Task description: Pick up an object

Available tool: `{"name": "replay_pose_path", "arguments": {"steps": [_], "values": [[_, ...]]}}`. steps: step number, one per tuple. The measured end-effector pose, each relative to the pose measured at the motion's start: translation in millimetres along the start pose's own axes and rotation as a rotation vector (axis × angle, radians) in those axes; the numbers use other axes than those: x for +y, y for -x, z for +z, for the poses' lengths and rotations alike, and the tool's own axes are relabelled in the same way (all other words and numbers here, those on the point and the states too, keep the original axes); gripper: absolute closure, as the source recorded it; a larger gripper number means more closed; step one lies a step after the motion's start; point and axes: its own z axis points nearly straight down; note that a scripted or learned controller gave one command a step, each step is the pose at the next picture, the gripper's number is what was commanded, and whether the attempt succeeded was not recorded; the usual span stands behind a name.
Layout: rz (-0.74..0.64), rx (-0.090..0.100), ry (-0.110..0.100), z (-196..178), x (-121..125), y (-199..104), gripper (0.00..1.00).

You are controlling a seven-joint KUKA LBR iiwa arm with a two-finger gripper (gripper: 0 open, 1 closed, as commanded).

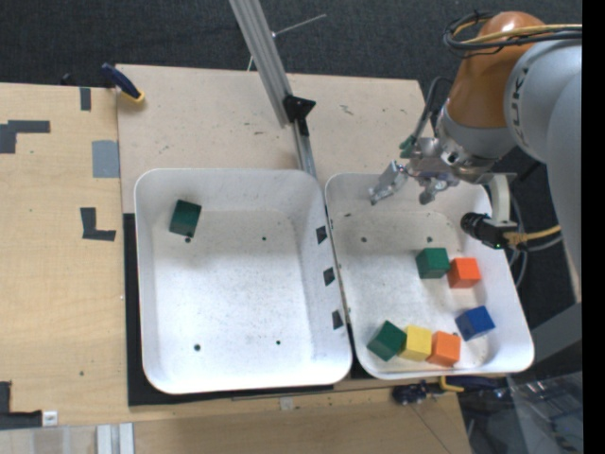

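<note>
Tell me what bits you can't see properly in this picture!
- The arm in the camera view: the top and right edges of the picture cut it off.
- The hand: small and a bit blurred, so its grip is unclear.
- The small dark object below the right bin: the bin rim hides part of it, too small to name.
- The blue and yellow thing on the bench: too small to identify.

Light is even and fairly bright, prob. overhead, no hard glare. White bins (pixel 236 282) read near blown-out w/ speckled grain across their floors. Short soft shadow under the dark green cube (pixel 185 218) in the left bin. Beyond the bins' far rims the floor goes dark and muddy. Gripper (pixel 406 185) just above the right bin's far rim looks slightly smeared; overall res. is low.
</note>
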Motion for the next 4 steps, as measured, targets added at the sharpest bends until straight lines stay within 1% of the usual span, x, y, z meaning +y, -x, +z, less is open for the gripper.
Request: {"name": "replay_pose_path", "arguments": {"steps": [1, 2, 3, 4], "values": [[-0.001, 0.001, -0.002, 54, 8, -5, 0.00], [0.000, 0.000, -0.002, 108, 6, -6, 0.00], [-0.002, 0.002, 0.002, 95, 8, -8, 1.00], [-0.001, 0.002, 0.011, 33, 8, -14, 1.00]]}}
